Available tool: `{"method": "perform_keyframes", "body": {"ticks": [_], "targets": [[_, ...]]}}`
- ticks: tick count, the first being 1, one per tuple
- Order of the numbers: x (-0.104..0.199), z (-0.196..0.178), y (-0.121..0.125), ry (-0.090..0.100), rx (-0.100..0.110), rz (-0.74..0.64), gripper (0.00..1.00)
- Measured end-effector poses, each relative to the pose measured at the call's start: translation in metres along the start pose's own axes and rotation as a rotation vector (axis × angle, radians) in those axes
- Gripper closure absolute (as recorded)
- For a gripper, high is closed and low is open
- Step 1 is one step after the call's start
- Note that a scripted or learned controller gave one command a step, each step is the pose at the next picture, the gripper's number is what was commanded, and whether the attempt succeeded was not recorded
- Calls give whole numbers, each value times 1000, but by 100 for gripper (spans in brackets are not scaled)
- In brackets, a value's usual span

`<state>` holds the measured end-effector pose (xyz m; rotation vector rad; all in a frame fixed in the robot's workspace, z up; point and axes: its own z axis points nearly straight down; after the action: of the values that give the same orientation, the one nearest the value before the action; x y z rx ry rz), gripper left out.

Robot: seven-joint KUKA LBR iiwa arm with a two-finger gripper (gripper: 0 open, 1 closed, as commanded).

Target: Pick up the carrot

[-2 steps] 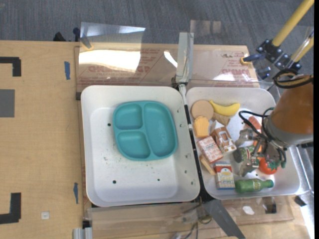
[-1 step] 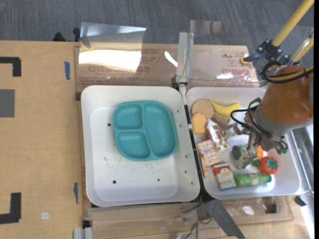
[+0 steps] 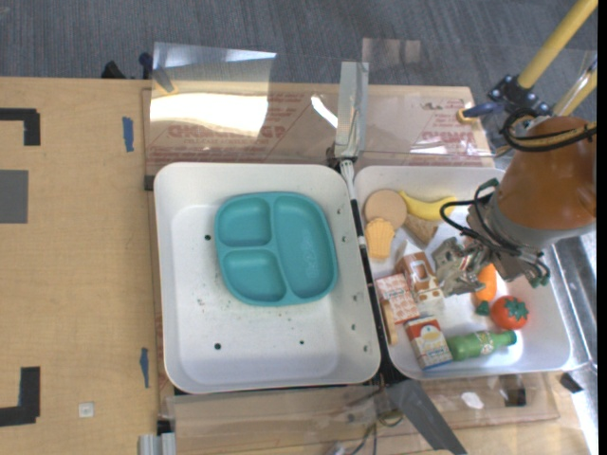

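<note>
The carrot [image 3: 487,282] is a small orange piece in the right bin [image 3: 555,344], just above a red tomato [image 3: 509,313]. My gripper [image 3: 457,265] is low in that bin, right against the carrot's left side, under the orange wrist band. The gripper's metal parts hide part of the carrot. Whether the carrot sits inside the grip cannot be made out.
In the right bin also lie a banana [image 3: 427,204], a round tan cookie [image 3: 384,205], a yellow corn-like piece [image 3: 379,239], small cartons [image 3: 395,297] and a green bottle [image 3: 480,345]. The left bin [image 3: 190,349] holds a teal divided plate [image 3: 275,247].
</note>
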<state>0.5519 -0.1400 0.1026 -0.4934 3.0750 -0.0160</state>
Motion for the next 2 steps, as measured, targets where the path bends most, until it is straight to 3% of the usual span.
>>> {"method": "perform_keyframes", "body": {"ticks": [1, 2], "targets": [[20, -133, -22, 12, -8, -140, 100], [3, -238, -77, 12, -7, -175, 100]]}}
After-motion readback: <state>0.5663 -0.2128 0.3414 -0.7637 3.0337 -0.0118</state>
